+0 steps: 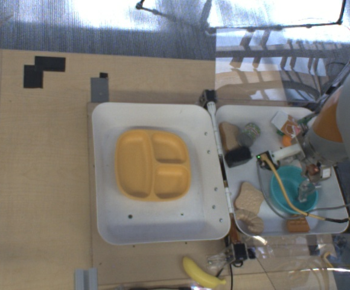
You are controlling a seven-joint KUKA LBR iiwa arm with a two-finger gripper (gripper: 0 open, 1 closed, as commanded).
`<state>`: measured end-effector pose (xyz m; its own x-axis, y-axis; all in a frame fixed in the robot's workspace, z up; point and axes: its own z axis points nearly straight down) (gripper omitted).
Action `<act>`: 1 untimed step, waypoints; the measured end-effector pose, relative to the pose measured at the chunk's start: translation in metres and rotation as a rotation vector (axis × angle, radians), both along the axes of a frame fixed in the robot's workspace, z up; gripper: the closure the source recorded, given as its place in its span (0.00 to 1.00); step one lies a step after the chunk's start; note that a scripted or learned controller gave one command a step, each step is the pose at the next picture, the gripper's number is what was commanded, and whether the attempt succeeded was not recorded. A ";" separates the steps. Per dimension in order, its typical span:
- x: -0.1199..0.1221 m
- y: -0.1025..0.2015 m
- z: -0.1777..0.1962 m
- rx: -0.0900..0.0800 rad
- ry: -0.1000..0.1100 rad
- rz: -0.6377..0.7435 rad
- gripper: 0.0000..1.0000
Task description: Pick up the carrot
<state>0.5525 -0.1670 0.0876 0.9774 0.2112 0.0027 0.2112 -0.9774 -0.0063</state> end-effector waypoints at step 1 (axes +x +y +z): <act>-0.011 -0.029 0.000 -0.001 0.000 -0.007 0.00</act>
<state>0.5412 -0.1965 0.0871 0.9789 0.2044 0.0025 0.2044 -0.9789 -0.0052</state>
